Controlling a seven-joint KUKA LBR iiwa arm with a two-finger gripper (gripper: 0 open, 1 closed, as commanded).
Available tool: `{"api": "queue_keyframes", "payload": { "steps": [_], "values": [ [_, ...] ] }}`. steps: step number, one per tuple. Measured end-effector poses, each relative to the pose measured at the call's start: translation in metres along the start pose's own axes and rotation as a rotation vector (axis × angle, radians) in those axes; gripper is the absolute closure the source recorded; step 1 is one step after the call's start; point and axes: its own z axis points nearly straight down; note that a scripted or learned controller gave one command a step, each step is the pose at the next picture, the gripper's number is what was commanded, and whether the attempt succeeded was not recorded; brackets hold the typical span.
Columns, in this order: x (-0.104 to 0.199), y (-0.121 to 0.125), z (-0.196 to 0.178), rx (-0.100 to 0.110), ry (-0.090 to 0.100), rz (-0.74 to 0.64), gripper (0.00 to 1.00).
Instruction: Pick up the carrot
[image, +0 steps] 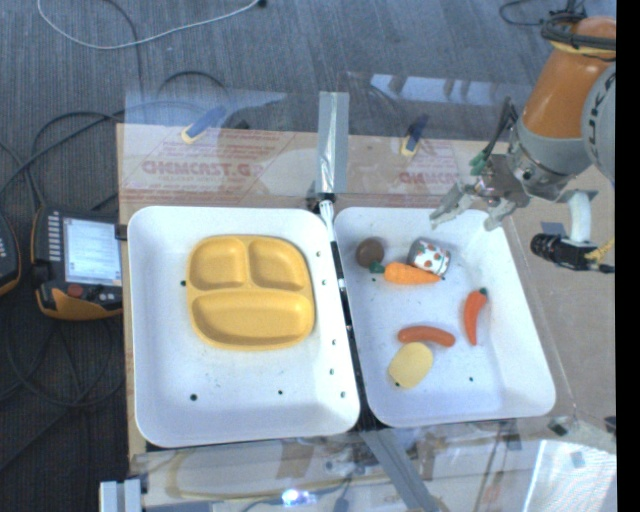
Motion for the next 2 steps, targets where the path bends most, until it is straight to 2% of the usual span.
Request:
{"api": "queue_keyframes", "payload": {
  "steps": [1, 2],
  "values": [
    [0.035, -0.043, 0.14, -0.002, -0.001, 0.035, 0.0],
    [0.049, 0.013, 0.144, 0.029, -0.004, -0.023, 0.0]
  ]
}}
